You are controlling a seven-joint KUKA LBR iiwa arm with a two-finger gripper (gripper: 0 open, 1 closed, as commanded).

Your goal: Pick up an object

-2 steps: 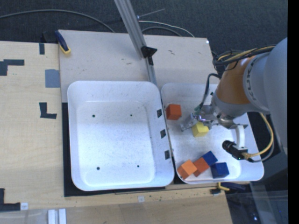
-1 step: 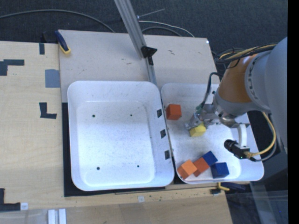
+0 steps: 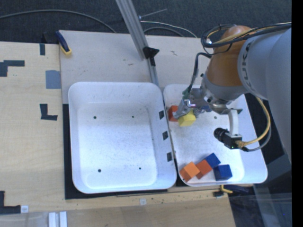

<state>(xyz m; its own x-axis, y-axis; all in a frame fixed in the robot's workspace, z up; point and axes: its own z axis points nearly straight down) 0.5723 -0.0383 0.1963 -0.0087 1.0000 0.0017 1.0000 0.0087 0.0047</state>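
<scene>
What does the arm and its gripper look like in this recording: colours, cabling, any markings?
The arm is bulky, rounded and grey, with an orange band above the wrist and part of some grey lettering on the casing. Black cables loop over the orange section, and a yellow cable curves down to a small black fitting. The gripper is a small metallic unit.

The grey KUKA arm with the orange band above its wrist (image 3: pixel 227 56) reaches in from the right and bends steeply downward, its small metal two-finger gripper (image 3: pixel 190 106) hanging low, pointing left and down
</scene>
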